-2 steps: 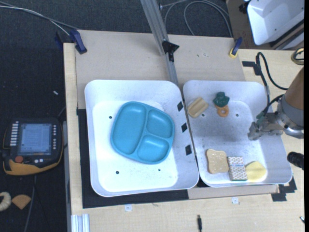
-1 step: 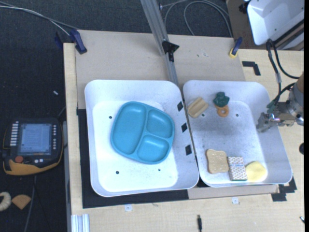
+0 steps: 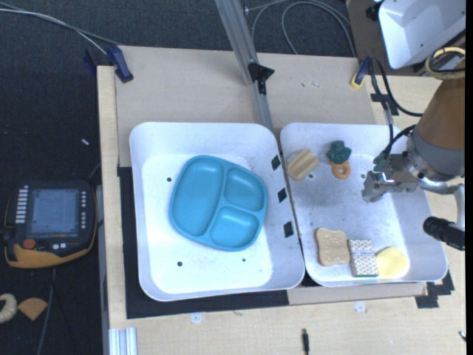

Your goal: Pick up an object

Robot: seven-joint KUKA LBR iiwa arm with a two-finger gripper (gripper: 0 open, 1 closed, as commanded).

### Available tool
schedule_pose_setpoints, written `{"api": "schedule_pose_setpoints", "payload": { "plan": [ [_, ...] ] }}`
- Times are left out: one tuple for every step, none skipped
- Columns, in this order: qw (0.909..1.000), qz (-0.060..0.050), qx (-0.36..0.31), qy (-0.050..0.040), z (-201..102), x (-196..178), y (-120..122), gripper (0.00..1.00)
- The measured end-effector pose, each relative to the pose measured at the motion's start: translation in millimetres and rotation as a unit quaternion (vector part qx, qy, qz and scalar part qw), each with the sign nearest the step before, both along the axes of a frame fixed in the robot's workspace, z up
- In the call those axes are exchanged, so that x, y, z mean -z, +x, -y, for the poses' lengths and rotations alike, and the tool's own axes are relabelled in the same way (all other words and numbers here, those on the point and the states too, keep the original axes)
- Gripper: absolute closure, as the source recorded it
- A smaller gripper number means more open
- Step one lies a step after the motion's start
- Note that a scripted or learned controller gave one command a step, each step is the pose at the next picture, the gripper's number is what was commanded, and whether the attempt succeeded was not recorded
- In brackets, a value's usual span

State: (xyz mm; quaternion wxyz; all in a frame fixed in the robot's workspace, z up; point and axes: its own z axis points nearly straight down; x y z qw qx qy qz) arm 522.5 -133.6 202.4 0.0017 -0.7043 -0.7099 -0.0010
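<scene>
The right bin holds several small items. A tan bread roll, a green toy and a small orange ring lie near its back. A toast slice, a checked cracker and a yellow piece lie along its front. My gripper hovers over the bin's right-middle floor, to the right of the orange ring and behind the cracker. It touches none of them.
The left bin carries a blue divided plate. A slanted metal post rises behind the bins. A control pendant lies off the bench at left. Cables run along the back right.
</scene>
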Motion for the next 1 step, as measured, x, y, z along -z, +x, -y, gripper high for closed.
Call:
{"api": "schedule_pose_setpoints", "payload": {
  "plan": [
    [1.0, 0.001, 0.001, -0.0004, -43.6, -4.5, 5.4, 1.0]
  ]
}}
